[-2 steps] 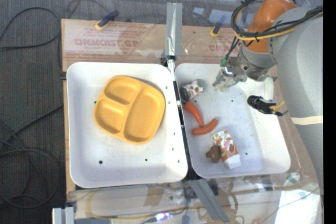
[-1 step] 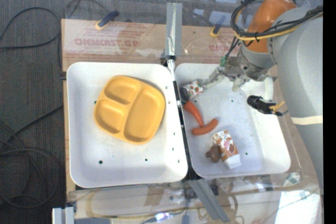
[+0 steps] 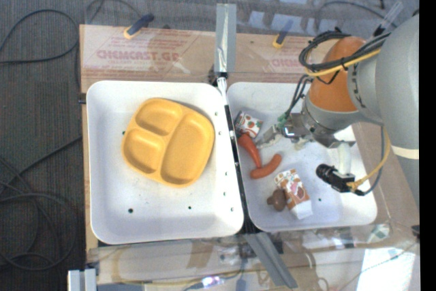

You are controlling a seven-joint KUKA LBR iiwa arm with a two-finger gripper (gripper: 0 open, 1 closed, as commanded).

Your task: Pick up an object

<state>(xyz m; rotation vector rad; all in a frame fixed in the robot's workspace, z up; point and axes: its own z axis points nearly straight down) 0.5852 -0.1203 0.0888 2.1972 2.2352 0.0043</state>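
Note:
My gripper hangs low over the middle of the right bin, below the arm's orange band. Just left of it lie a small red-and-white carton and an orange carrot-like piece. A reddish sausage lies right below the gripper. Nearer the front sit a second printed carton and a small brown item. I see nothing held in the gripper.
A yellow divided plate lies in the left bin. A raised divider separates the two bins. A black connector with a yellow cable hangs from the arm over the right bin's right side.

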